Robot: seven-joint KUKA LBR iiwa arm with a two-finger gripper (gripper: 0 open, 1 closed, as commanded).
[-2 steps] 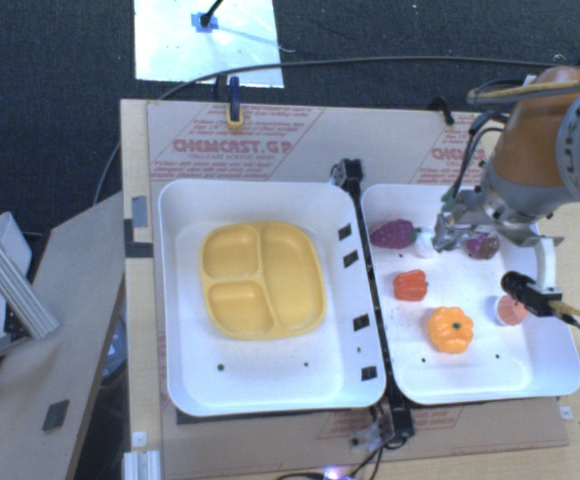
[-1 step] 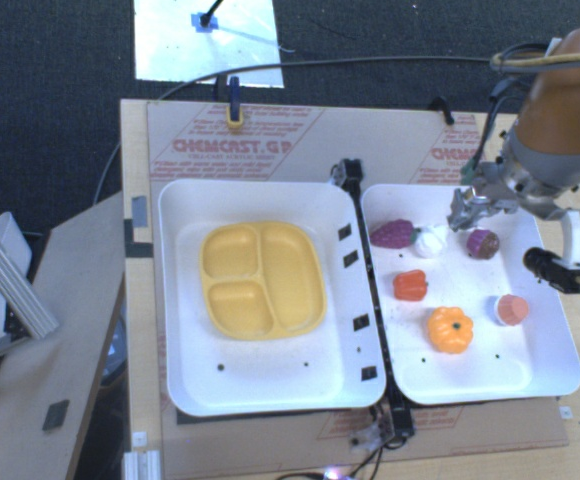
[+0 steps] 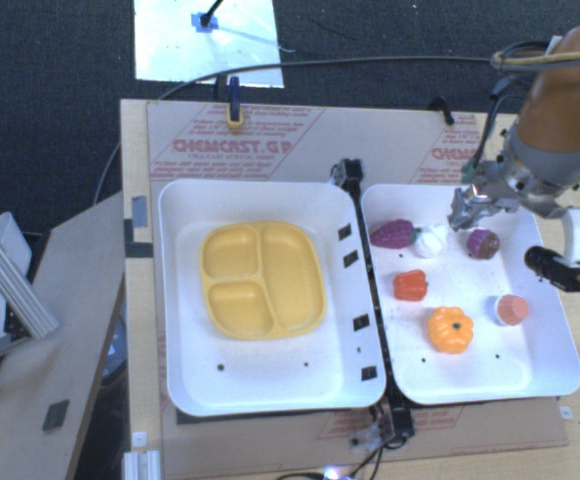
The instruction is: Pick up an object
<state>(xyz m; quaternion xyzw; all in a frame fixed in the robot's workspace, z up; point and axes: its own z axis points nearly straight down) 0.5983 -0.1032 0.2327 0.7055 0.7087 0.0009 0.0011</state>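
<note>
1. Toys lie scattered in the right bin (image 3: 550, 368): a purple bunch (image 3: 394, 233) at about 10 o'clock of the bin, a white piece (image 3: 431, 241) touching it on its 3 o'clock side, and a dark purple round toy (image 3: 483, 243) at about 1 o'clock.
2. A red pepper (image 3: 411, 285) sits left of the bin's middle, an orange pumpkin (image 3: 451, 329) at 6 o'clock of centre, and a pink cup-shaped piece (image 3: 512, 309) at about 4 o'clock.
3. The gripper (image 3: 467, 211) hangs over the bin's far part, between the white piece and the dark purple toy, just above both.
4. I cannot tell whether it is open or closed, and no toy shows in it.
5. The arm (image 3: 570, 98), grey with an orange section, comes in from 2 o'clock of the view.
6. A black cylinder part (image 3: 555, 265) juts over the bin's 3 o'clock rim.
7. The left bin (image 3: 190, 368) holds a yellow divided tray (image 3: 263, 278) near its centre.
8. Both bins rest on a board with red lettering (image 3: 232, 133) on the table.
9. A white sheet (image 3: 206, 26) lies on the dark floor at 11 o'clock of the view.
</note>
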